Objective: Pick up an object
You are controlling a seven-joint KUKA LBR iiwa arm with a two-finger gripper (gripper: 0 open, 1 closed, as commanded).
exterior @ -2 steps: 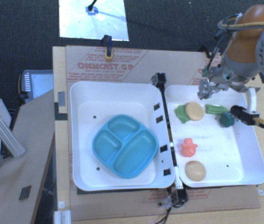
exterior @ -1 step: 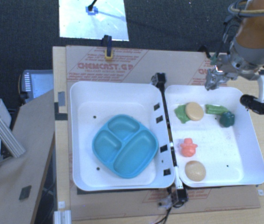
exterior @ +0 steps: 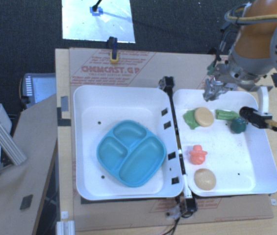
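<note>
1. The left bin (exterior: pixel 87 131), a shallow white tray with rounded corners, is holding a blue plate (exterior: pixel 131 152), smooth plastic, divided into three compartments and lying at a slant near the bin's centre.
2. The right bin (exterior: pixel 261 165) is carrying six small items. A green leaf-shaped piece (exterior: pixel 189 119) is lying at about eleven o'clock of the bin's centre, with a round tan disc (exterior: pixel 204 116) resting against its right edge.
3. A long green piece (exterior: pixel 226 114) is sitting at about one o'clock, and a dark teal ball (exterior: pixel 238 126) is lying just beside its right end.
4. A coral-red knobbly figure (exterior: pixel 197 154) is sitting near the centre divider at about eight o'clock, and a pale beige oval lump (exterior: pixel 205 178) is resting below it, at about seven o'clock.
5. The gripper (exterior: pixel 212 93) is hanging over the right bin's twelve o'clock rim, above the tan disc and apart from it; how wide it is standing cannot be told, and nothing is showing in its grasp.
6. Both bins are resting on a brown cardboard sheet (exterior: pixel 111 65) with red print.
</note>
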